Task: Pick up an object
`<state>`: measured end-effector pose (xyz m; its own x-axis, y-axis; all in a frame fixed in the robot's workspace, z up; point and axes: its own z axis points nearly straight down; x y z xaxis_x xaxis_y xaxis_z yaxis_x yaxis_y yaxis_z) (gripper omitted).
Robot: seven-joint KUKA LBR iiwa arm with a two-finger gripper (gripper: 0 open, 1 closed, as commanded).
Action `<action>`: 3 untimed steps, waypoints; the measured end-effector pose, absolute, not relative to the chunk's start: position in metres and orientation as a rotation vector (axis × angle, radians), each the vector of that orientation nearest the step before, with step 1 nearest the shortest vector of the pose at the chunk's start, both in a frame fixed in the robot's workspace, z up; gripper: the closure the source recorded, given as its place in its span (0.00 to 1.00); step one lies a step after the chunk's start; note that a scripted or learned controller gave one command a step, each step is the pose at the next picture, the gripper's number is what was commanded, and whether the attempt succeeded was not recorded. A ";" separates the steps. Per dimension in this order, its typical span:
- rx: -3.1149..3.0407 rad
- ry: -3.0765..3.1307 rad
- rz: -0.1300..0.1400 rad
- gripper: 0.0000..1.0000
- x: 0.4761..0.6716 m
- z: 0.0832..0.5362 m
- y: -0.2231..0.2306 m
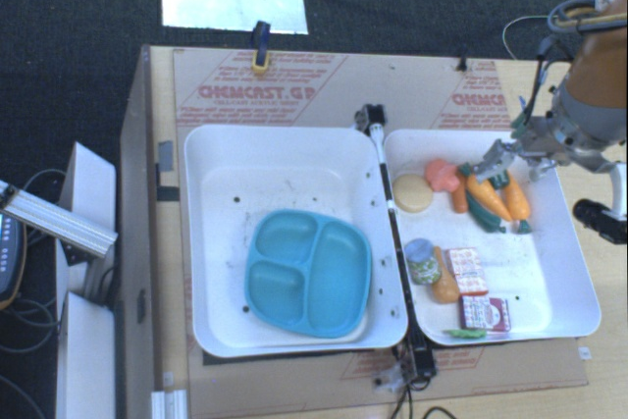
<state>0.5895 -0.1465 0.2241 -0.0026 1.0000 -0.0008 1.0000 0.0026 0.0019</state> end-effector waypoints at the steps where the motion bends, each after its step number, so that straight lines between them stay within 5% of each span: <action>1: 2.215 2.223 0.008 0.00 0.621 0.096 -0.087; 2: 2.207 2.220 0.017 0.00 0.673 0.091 -0.109; 3: 2.200 2.219 0.023 1.00 0.675 0.103 -0.109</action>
